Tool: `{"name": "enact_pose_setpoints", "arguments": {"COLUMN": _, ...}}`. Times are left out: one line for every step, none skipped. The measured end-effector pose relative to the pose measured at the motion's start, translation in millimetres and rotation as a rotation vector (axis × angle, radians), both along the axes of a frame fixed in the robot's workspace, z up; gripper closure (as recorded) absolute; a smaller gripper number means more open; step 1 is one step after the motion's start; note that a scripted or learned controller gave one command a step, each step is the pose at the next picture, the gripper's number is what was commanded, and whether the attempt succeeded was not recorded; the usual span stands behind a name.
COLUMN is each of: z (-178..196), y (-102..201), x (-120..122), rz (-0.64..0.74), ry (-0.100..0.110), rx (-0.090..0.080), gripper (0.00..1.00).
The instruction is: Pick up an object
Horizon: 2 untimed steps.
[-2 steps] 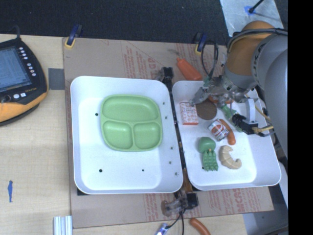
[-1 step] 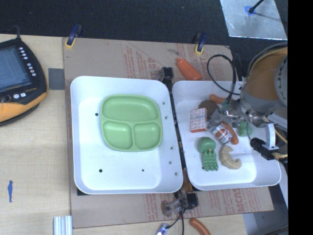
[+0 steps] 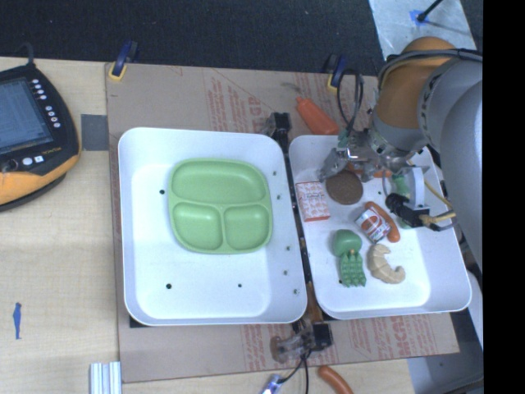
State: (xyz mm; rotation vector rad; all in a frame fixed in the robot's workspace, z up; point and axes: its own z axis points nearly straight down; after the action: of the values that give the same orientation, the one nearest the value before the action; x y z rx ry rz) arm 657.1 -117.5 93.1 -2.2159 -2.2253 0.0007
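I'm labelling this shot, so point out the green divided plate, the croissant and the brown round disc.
green divided plate [image 3: 220, 205]: camera view, its middle ridge.
croissant [image 3: 384, 265]: camera view, middle of its curve.
brown round disc [image 3: 344, 188]: camera view, its top face.

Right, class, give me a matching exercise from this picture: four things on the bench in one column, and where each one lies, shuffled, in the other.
Things:
1. green divided plate
2. croissant
3. orange-edged control pad
4. brown round disc

Places:
A. on the bench, at the view's left edge
B. left bin, near its middle
C. right bin, lower part
D. right bin, upper part, just below the gripper

Pairs: 1-B, 2-C, 3-A, 4-D
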Motion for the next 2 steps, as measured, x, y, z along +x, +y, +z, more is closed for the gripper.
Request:
{"name": "enact_pose_setpoints", "arguments": {"z": -1, "y": -57, "x": -67, "rz": 0.0, "ry": 0.003, "rx": 0.003, "gripper": 0.0}}
{"name": "enact_pose_setpoints", "arguments": {"z": 0, "y": -7, "x": 0, "rz": 0.0, "ry": 0.0, "rx": 0.0, "gripper": 0.0}}
